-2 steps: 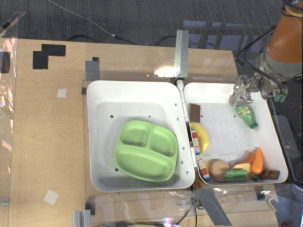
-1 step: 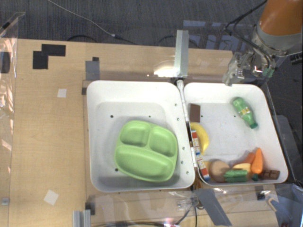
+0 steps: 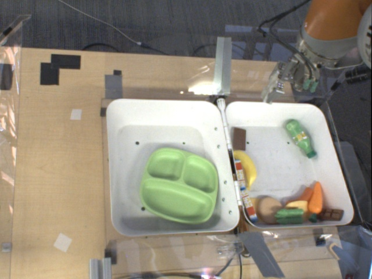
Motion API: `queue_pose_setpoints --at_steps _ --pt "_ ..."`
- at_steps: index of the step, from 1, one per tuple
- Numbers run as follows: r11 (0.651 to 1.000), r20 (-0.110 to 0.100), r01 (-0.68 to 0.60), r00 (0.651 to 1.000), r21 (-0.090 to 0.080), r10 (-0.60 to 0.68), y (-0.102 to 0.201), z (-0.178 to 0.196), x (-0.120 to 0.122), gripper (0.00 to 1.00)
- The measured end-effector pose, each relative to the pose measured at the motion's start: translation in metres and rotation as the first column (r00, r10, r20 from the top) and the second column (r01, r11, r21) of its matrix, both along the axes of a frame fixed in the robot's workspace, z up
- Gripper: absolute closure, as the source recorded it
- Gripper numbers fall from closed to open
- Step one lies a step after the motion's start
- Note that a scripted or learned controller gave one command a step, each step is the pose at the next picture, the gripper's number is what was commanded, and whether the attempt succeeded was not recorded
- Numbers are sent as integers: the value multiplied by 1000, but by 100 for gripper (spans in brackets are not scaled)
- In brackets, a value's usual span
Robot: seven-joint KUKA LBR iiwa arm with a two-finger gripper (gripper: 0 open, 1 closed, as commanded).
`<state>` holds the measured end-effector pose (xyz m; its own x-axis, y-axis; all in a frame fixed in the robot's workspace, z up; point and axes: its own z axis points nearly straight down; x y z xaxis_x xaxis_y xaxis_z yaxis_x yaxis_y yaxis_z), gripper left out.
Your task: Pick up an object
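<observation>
Bench (image 3: 58, 173): pale wood, 2 white bins (image 3: 116, 156) side by side.
Floor: dark carpet.
Gripper (image 3: 290, 80): above right bin's back edge, grip can't tell.

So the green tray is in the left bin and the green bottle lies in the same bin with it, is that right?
Not quite. In the camera view the green tray is in the left bin, but the green bottle lies in the right bin, near its upper right corner.

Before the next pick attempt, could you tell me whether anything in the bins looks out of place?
Nothing looks damaged or spilled. The green sectioned plastic tray sits askew in the left white bin, turned against its walls.
</observation>
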<state>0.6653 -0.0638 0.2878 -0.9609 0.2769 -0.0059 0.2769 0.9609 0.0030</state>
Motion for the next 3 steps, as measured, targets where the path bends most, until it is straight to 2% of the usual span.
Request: queue_pose_setpoints --at_steps 1,2,3 --pt "998 -8 -70 998 -2 70 -77 -60 -32 100" --pt "993 -1 116 993 0 -116 -53 -28 -18 100" --pt "994 4 112 994 -1 -112 -52 -18 -16 100"
